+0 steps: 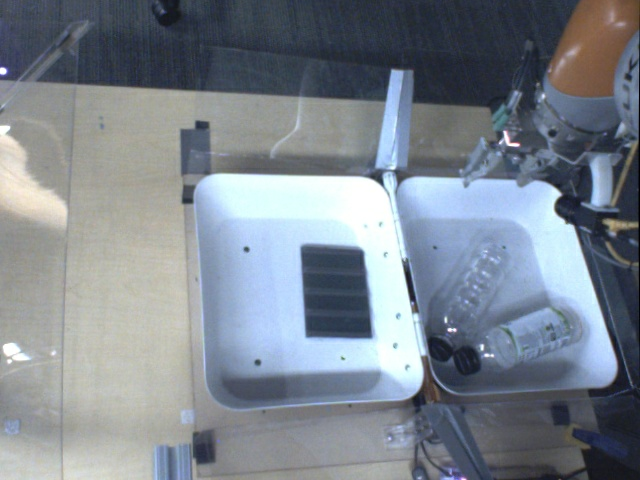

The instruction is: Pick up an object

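Clear plastic is what I see in the right bin [585,268]: two bottles with black caps. One bottle [474,283] lies slanted in the middle. The labelled bottle [525,336] lies near the front, its cap close beside the other cap. My claw [497,156] hangs over the bin's back edge, touching neither bottle. I cannot tell how the claw is set. The left bin [225,298] holds a dark ribbed block [336,291].
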Robot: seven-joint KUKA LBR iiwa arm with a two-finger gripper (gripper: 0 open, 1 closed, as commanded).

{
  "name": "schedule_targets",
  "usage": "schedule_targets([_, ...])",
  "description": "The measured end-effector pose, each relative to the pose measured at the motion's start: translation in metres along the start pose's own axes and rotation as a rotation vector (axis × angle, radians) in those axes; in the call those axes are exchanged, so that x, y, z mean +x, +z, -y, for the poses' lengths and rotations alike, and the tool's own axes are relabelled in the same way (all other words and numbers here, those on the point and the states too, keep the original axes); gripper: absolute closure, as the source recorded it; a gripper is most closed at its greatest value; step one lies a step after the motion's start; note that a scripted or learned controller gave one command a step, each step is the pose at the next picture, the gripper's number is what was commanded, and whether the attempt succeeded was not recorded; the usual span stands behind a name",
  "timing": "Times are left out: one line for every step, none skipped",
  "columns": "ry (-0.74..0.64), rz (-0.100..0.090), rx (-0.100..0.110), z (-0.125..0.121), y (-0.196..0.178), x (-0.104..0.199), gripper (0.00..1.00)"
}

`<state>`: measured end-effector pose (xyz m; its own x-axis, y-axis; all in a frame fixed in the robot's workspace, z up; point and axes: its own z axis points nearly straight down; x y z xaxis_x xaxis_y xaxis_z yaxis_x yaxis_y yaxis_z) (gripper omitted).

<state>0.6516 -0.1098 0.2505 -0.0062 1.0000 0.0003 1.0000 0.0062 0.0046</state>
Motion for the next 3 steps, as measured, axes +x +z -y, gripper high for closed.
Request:
schedule_targets([-0.099,0.000,0.001,0.092,0.080,-0.001,0.00])
schedule_targets([-0.207,0.018,-0.039,0.083,0.108,-0.019,0.00])
schedule_targets([-0.261,0.024,-0.050,0.081,0.114,-0.019,0.00])
